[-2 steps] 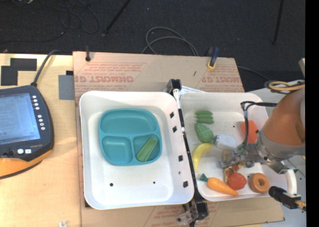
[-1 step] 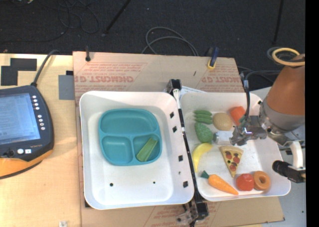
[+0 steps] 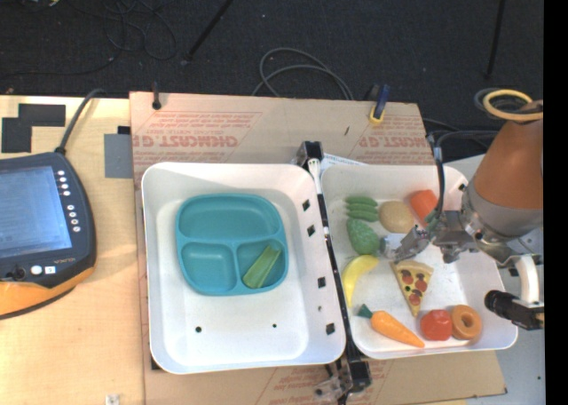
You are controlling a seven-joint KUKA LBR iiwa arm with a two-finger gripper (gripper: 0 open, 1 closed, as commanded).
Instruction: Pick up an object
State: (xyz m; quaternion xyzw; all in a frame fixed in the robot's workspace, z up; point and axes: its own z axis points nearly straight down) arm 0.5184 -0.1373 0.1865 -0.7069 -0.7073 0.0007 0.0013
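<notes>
- The arm [image 3: 510,183] reaches in from the right, over the right bin [image 3: 479,341].
- The gripper [image 3: 415,245] hangs low in that bin, just above the top edge of the pizza slice [image 3: 414,284]; its fingers stand a little apart with nothing seen between them.
- The pizza slice lies flat near the bin's middle, point toward the near wall.
- A beige potato [image 3: 396,215] sits just up-left of the gripper, with an orange-red piece [image 3: 423,203] beside it to the right, partly behind the wrist.
- Green pods [image 3: 361,207] lie at the far left of the bin, and a green vegetable [image 3: 363,237] sits just below them.
- A banana [image 3: 357,275] curves along the bin's left wall.
- A carrot [image 3: 395,329] lies near the front, below the banana.
- A tomato [image 3: 436,325] and a donut [image 3: 465,322] sit side by side, touching, at the front right.
- The left bin [image 3: 169,217] holds a teal divided tray [image 3: 213,226]; a green slice [image 3: 261,266] rests in its lower right compartment.
- A tablet [image 3: 40,221] lies on the bench at far left.
</notes>
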